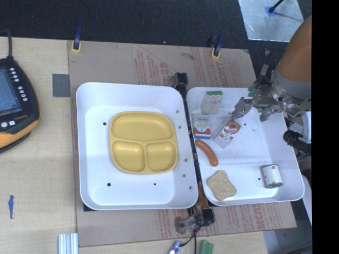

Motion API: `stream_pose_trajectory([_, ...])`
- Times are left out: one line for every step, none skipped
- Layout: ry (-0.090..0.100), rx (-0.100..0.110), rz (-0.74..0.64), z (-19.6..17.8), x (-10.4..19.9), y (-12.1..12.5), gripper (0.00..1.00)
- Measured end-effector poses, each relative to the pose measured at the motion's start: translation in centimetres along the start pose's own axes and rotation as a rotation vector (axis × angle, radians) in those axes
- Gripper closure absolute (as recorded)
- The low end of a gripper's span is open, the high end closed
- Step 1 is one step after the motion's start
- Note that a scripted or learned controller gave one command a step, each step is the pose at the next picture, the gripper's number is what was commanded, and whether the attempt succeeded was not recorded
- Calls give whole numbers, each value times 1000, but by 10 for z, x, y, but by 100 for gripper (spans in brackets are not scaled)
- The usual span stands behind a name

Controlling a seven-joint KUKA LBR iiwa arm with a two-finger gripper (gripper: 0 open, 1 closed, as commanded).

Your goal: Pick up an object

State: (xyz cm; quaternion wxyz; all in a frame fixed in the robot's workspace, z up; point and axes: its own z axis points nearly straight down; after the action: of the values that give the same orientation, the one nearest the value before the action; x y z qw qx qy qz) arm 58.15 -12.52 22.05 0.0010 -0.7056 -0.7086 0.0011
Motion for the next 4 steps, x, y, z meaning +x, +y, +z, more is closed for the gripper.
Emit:
stream_pose_trajectory([-2,0,-1,116,27,51,0])
stream_pose_trajectory([0,-1,3,128,-24,75,0])
stream_pose_trajectory([-1,1,-1,129,-26,14,0])
stream_pose_trajectory([-3,2,-4,118,-27,14,100])
